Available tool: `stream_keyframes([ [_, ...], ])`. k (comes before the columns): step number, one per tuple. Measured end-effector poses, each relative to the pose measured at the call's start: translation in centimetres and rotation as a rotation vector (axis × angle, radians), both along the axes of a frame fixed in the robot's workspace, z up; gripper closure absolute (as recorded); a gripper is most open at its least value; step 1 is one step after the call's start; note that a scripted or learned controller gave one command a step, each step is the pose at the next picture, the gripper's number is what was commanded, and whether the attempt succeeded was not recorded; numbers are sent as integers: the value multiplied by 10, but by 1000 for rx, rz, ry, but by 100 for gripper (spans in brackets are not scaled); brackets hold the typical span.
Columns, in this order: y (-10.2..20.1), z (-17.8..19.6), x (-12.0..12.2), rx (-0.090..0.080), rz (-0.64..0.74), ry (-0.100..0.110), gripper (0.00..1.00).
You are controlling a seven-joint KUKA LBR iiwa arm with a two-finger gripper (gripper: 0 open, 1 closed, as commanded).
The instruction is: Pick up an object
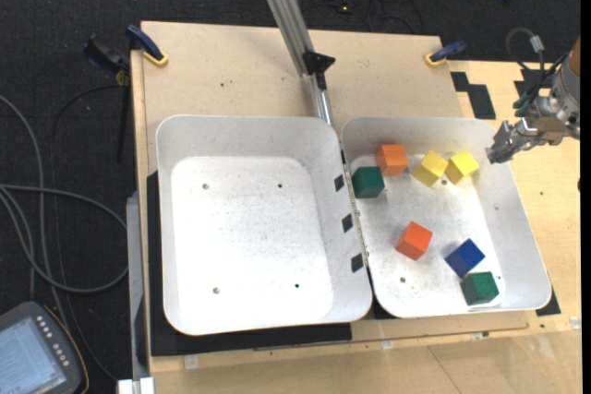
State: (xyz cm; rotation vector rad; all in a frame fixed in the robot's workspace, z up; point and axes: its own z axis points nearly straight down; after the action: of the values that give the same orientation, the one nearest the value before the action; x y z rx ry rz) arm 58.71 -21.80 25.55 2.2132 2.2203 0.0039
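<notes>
The right bin holds several small cubes: an orange one and a green one near its back left, two yellow ones side by side, another orange cube in the middle, a blue cube and a green cube at the front right. My gripper hangs at the bin's back right rim, just right of the yellow cubes and above them. Nothing shows between its fingers.
The left bin lies beside the right one, their rims meeting at the centre. A slanted metal rod runs down from the back to the bins' junction. Clamps grip the board's back corners.
</notes>
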Motion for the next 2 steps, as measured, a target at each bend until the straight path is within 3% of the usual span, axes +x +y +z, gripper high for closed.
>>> stream_keyframes([
  [2,103,10,34,3,5,3,100],
])
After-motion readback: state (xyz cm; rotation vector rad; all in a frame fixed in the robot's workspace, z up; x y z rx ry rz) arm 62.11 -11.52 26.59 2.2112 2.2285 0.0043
